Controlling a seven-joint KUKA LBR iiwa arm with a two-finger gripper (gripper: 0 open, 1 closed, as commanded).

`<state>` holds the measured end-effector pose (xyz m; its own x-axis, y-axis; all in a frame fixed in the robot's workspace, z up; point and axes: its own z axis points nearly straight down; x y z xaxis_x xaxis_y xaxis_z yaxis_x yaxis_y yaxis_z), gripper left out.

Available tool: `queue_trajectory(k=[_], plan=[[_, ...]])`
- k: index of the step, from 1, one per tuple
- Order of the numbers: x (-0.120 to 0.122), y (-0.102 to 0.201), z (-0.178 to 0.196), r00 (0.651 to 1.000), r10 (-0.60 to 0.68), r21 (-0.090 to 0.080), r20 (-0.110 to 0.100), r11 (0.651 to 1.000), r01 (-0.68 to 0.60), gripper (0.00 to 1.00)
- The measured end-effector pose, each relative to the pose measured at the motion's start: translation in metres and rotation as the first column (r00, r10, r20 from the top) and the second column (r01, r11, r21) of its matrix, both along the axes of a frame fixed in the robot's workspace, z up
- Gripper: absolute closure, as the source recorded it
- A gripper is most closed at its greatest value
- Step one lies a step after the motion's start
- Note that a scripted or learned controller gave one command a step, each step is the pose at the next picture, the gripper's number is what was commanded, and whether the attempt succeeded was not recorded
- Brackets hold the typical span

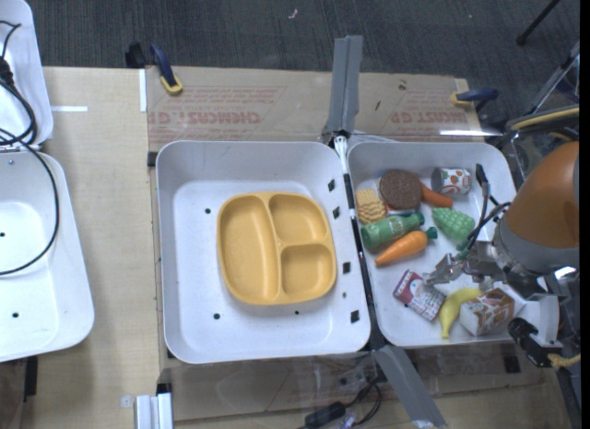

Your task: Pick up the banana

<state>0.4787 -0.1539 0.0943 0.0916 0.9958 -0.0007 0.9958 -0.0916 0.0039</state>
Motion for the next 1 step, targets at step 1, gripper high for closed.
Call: queue_trajectory(k=[1], plan=[[0.0005, 0.0094, 0.0002, 1.000, 0.026, -0.002, 0.002, 1.000, -0.026, 0.00]])
